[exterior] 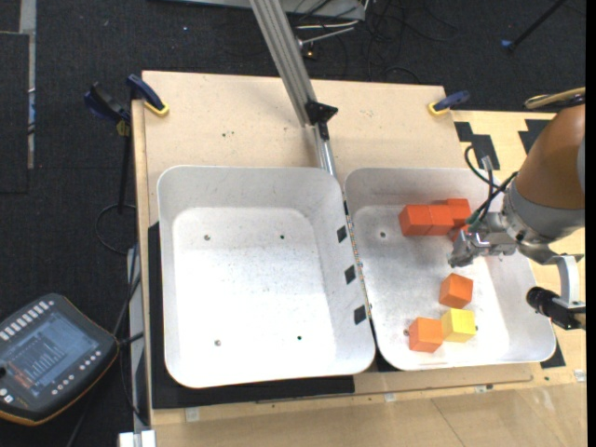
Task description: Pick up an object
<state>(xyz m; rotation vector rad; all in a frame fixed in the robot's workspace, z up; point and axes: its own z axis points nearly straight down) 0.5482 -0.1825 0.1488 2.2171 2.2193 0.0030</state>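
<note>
Four blocks lie in the right bin [521, 343]. The small orange cube [456, 290] sits just below the hand [463, 251] in view, nearest it, while the long orange block [434, 217] runs crosswise just above. Its grip state cannot be told — nothing is visibly held.

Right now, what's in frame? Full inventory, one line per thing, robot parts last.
Bins: 2, white, side by side on the bench; left bin, right bin.
Long orange block: 1, orange, far end of the right bin.
Small orange blocks: 2, orange, right bin; one mid-bin, one at the near end.
Yellow block: 1, yellow, near end of the right bin, touching the near orange one.
Clamps: 2, blue and yellow, far bench corners.
Pendant: 1, grey, floor at lower left.
Arm: 1, grey and orange, from the right.
Gripper: 1, over the right bin, beside the long orange block.
</note>
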